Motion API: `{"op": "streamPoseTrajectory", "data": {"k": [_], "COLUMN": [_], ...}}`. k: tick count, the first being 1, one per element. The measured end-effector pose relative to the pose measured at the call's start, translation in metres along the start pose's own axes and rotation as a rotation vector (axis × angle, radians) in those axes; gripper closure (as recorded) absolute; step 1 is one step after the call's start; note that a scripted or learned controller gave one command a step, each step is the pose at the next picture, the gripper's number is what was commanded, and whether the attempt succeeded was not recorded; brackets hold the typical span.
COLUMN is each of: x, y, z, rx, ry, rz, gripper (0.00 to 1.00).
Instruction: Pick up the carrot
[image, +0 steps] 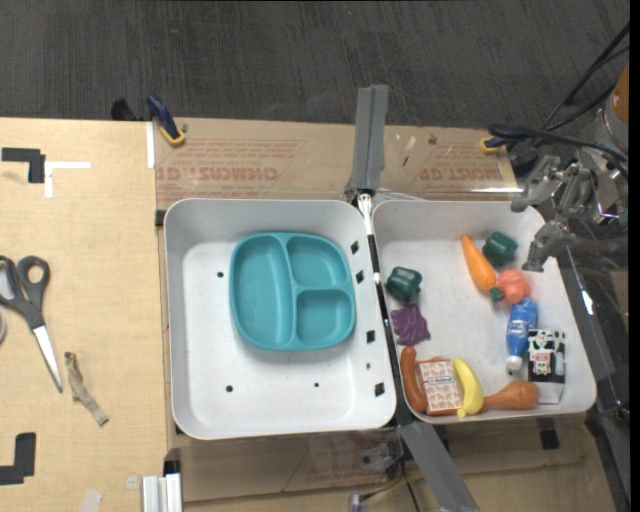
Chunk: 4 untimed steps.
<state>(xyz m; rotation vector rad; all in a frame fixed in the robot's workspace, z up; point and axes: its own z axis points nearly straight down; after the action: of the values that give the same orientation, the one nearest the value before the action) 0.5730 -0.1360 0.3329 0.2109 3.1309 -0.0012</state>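
Diagonally: carrot (477, 263) tip upper-left, thick end lower-right.

Silver metal tool (556, 222), black cables

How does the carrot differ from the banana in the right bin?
The carrot is orange and tapered; the banana is yellow and curved. The carrot lies near the bin's far side beside a dark green piece; the banana lies at the near side against a red-and-white box. Both lie flat, ungripped.
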Motion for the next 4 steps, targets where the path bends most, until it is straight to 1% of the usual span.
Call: {"op": "streamPoseTrajectory", "data": {"k": [1, 2, 3, 4], "x": [-0.043, -0.069, -0.071, -0.073], "y": [0.017, -0.029, -0.028, 0.036], "z": [0.161, 0.240, 0.228, 0.156], "rx": [0.000, 0.000, 0.001, -0.002], "ry": [0.001, -0.002, -0.008, -0.003], "rz": [-0.012, 0.075, 0.071, -0.073], "gripper": [0.00, 0.00, 1.00, 1.00]}}
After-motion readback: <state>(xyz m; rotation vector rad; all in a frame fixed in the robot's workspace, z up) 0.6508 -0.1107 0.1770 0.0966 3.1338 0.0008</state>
